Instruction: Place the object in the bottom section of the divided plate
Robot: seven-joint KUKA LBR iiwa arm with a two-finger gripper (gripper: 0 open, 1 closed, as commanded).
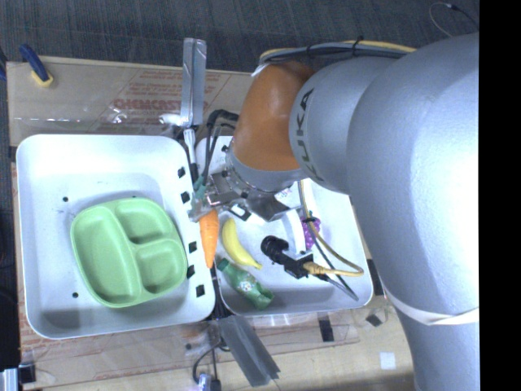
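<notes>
Arm (358, 137) is reaching low into the right bin (346, 296). Gripper (210, 204) is sitting just above the carrot (209, 239); grip state: cannot tell. Carrot is lying beside the banana (237, 245). Plate (129, 252) is waiting bare in the left bin (49, 177); pick, carry and placing are all remaining.

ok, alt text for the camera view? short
A grey arm with an orange band reaches from the right, its pincer low over a carrot at the right bin's left wall, with a banana alongside. In the left bin lies a green divided plate.
</notes>
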